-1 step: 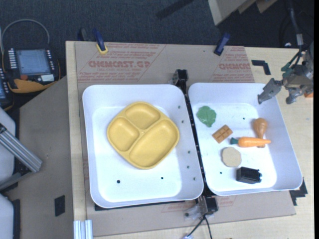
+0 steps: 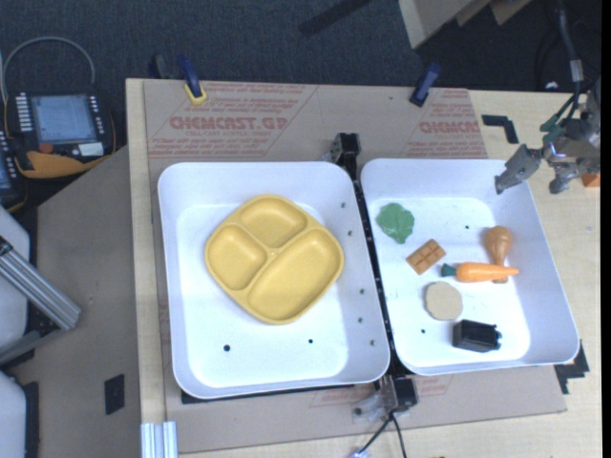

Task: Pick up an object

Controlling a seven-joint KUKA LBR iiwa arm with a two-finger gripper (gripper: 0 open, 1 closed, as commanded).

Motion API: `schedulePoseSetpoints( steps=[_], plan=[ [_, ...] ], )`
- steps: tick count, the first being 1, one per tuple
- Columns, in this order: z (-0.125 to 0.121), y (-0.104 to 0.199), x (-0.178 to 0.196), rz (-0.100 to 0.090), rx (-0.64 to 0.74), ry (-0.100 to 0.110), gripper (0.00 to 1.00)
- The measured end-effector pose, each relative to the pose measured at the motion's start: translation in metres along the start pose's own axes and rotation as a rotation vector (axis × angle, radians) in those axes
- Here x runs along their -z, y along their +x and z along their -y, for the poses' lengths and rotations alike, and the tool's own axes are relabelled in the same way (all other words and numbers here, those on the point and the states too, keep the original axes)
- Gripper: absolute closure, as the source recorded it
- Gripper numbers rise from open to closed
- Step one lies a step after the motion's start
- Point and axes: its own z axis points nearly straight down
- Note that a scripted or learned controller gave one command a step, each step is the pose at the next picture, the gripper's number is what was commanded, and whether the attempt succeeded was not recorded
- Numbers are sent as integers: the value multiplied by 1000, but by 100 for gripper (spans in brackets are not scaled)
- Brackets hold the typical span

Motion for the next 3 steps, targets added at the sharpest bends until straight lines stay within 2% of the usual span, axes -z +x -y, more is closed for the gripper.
schedulePoseSetpoints(
  steps=[1, 3],
  plan=[
    [0, -6, -62, -3, -1, 8, 0],
    [-13, -8, -170, -4, 2, 3, 0]
  ],
)
